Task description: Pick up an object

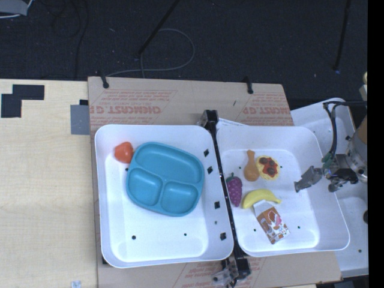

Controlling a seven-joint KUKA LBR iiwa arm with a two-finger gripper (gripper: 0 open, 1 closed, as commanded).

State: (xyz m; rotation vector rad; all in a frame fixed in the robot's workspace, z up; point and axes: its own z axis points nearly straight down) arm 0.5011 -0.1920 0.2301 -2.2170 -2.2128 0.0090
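Yellow banana [260, 197] lies nearest; I cannot tell the pincer [309, 179] state, so I would lower straight over it

The arm [359, 138] is cut off by the right edge beyond the right bin [327, 161]. The print on the small carton [271, 222] in that bin is too small to read. The gripper [319, 177] is blurred.

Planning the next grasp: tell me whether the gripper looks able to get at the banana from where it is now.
Probably yes. The gripper sits over the right bin's right side, with bare bin floor between it and the banana; the small packet lies close below the banana.
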